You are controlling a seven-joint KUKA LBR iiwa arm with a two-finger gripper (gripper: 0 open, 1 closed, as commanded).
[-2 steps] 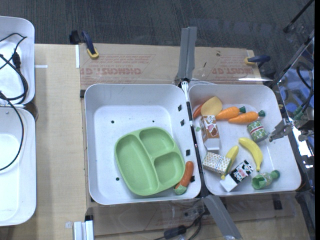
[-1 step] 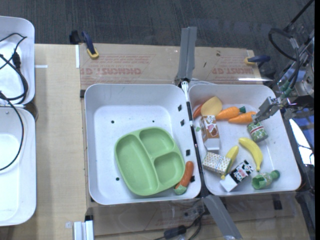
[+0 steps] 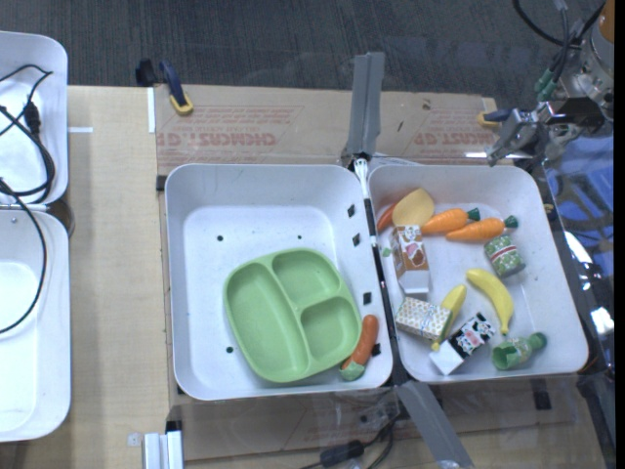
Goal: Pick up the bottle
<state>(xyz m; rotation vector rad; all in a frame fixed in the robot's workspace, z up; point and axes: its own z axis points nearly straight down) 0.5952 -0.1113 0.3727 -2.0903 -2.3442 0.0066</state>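
We see a smooth, glossy green plastic bottle (image 3: pixel 518 351) in a matt white plastic bin (image 3: pixel 571 291). The bench (image 3: pixel 107 262) looks like pale, matt wood. The divided tray (image 3: pixel 293 313) appears smooth green plastic.

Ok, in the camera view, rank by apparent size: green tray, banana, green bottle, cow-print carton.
1. green tray, clearly largest
2. banana
3. cow-print carton and green bottle: look alike, not ranked

At the upper right corner the arm's wrist shows pale grey with an orange sliver at the very edge, looped over by black cables (image 3: pixel 535 0) (one with a greenish strand), ending in a dark metal pincer (image 3: pixel 522 137) on a silvery mount.
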